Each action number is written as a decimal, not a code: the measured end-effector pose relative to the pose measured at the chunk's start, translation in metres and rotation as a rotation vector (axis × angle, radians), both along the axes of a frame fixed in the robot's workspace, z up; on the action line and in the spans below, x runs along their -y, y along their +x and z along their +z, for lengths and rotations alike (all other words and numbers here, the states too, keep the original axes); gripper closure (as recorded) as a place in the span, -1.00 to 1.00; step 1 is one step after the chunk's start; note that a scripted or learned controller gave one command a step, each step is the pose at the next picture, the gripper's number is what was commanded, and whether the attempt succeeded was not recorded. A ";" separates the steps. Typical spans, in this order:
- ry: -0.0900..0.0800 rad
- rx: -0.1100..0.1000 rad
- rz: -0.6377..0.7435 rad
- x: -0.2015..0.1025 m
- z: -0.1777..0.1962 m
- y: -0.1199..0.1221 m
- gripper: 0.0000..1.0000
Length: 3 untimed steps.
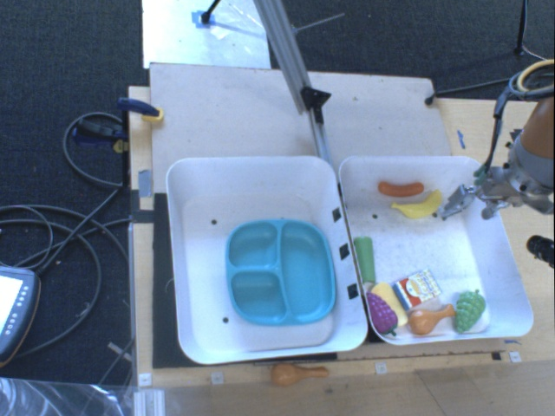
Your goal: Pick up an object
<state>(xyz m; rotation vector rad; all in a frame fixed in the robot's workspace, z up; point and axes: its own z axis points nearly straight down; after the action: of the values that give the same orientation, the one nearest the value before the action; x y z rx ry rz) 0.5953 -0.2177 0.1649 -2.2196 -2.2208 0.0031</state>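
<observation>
A slanted overhead view of a workbench holding two shallow white bins side by side.

Nearest the viewer, at the bottom centre of the frame, an orange toy drumstick (299, 373) lies on the bench just outside the bins.

Just above it, the left bin (195, 232) holds a blue divided plate (280, 271), lying flat near its middle.

The right bin (507, 293) holds the toys that the task could pick from. Along its lower edge sit a purple grape bunch (381, 312), a small yellow and red box (414, 289), a second orange drumstick (430, 319) and a green grape bunch (469, 310), packed close together, which would probably make any one of them awkward to grasp. A green cylinder (364, 259) lies against the left wall.

Higher in that bin, a yellow banana (417, 206) lies just below a sausage (401, 188).

At the right edge, the arm reaches in. Its gripper (457, 201) sits right beside the banana's right tip, seemingly lined up on it as the chosen object. Nothing is visibly between the fingers, and whether they are apart or together cannot be told.

Farthest, at the upper centre, a metal pole (282, 37) slants across a pale board (234, 111).
</observation>
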 end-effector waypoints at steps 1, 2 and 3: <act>0.001 -0.001 0.001 0.000 -0.061 0.005 -1.00; -0.001 0.003 0.001 0.000 -0.074 0.005 -1.00; -0.002 0.007 0.001 0.000 -0.062 0.007 1.00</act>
<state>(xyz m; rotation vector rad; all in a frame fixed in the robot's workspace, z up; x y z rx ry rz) 0.6019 -0.2178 0.1032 -2.2227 -2.2271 -0.0031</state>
